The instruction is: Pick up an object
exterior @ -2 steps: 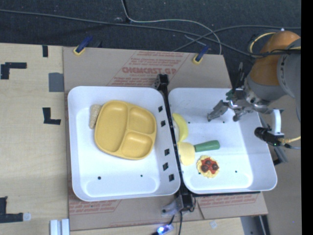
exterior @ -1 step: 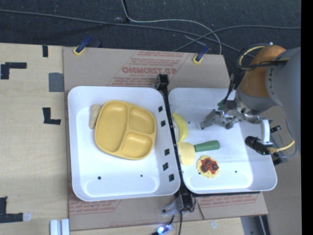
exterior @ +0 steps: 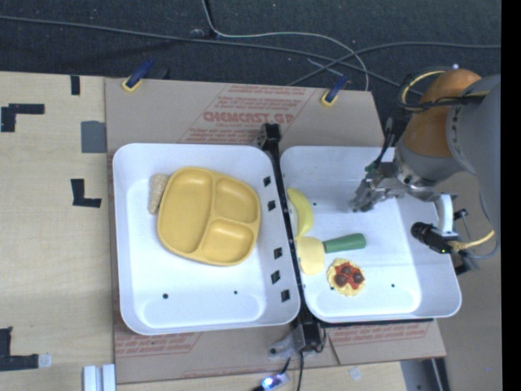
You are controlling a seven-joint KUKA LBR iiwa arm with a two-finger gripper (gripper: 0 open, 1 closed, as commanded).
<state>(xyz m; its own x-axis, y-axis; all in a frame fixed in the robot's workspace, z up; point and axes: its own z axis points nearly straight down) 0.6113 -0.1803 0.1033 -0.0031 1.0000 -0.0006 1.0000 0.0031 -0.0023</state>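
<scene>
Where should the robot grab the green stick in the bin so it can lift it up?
Probably around the middle of the green stick, coming straight down from above. It lies flat on the floor of the right bin, long and thin, so jaws set across its narrow width should fit. Its left end touches a yellow piece, so the middle or the free right end leaves more room. The gripper sits just above it in the view.

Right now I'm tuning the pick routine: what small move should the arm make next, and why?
Probably shift the end effector toward the green cylinder and descend. It hovers over bare floor in the right bin, holding nothing, while the cylinder lies just below it in the camera view, apart from the small pizza-like toy.
</scene>
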